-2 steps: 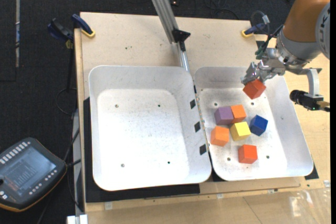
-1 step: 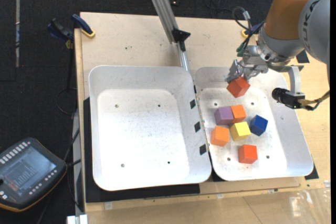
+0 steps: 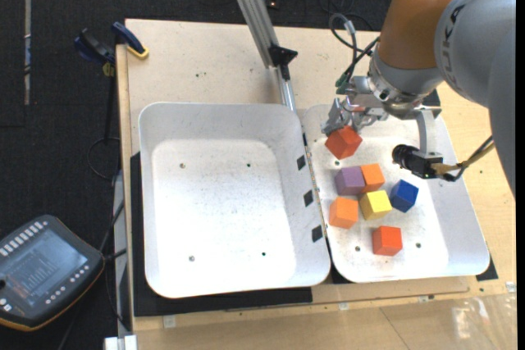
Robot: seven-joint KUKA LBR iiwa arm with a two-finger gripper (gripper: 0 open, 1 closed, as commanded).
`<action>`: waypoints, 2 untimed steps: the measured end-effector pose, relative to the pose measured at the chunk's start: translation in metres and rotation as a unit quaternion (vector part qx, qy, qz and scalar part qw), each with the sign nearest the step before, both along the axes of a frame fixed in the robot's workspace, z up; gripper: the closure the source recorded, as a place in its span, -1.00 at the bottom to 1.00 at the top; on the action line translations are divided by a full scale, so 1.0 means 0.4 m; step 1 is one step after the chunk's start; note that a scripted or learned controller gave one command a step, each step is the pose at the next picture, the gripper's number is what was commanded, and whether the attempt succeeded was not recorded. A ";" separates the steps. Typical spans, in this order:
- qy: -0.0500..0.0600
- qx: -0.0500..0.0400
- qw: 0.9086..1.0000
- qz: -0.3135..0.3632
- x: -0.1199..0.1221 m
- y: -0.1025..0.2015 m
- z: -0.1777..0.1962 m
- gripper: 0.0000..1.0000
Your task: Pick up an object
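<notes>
The red cube [image 3: 344, 142] sits at the far left of the right bin [image 3: 459, 242], tipped up on a corner. The gripper [image 3: 348, 117] is right above it, on its far side, and the fingers reach down to the cube's top. It looks like the fingers are closed around the cube's upper part, but the view is a bit murky there, so the hold may be weak or just a touch. The cube has no long side, so any way of gripping is as good as another.

The other blocks lie nearer and a little to the right: a purple cube [image 3: 350, 179], a small orange cube [image 3: 372, 175], a yellow cube [image 3: 376, 203], a blue cube [image 3: 404, 194], an orange cube [image 3: 344, 212] and another red one [image 3: 386, 240].

The arm [image 3: 459, 20] comes in from the far right. Its wrist bends down toward the left, over the bin's far end. The left bin [image 3: 156, 127] is beside it.
</notes>
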State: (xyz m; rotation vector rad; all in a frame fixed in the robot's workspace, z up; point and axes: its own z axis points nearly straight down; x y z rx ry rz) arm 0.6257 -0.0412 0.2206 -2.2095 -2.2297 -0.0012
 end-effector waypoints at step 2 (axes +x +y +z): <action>-0.001 0.000 1.000 0.000 -0.048 0.279 0.033 1.00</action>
